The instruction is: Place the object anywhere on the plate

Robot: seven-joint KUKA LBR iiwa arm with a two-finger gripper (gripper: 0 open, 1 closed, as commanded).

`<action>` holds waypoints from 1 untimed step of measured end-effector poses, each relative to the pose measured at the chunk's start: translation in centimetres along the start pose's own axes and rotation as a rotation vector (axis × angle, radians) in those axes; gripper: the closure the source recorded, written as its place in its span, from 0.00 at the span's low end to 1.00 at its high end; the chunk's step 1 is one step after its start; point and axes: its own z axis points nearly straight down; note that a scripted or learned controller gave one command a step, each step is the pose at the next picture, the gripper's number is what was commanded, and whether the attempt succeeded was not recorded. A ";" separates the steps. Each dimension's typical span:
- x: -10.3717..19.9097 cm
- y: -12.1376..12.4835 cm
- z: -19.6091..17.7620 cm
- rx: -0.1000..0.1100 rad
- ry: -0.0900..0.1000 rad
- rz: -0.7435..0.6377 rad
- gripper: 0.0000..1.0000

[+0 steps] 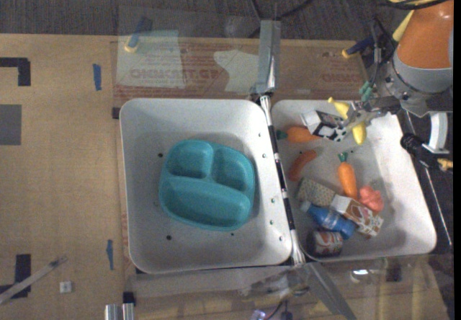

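Note:
A teal divided plate (207, 184) lies in the left white bin (140, 239). The right white bin (418, 232) holds several toy foods. My gripper (351, 121) hangs low over that bin's far part. It is right beside a black-and-white box (325, 124) and a yellow piece (358, 134). A second yellow piece (338, 105) lies just behind it. I cannot see whether anything sits in the gripper.
Also in the right bin are an orange carrot (301, 135), a red-orange sausage (302, 163), a small carrot (347, 179), a pink lump (371, 198), a carton (360, 215), a blue bottle (330, 218) and a can (328, 241). A metal divider (277, 167) separates the bins.

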 end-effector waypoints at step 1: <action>6.8 4.4 2.2 -0.004 0.000 -0.225 1.00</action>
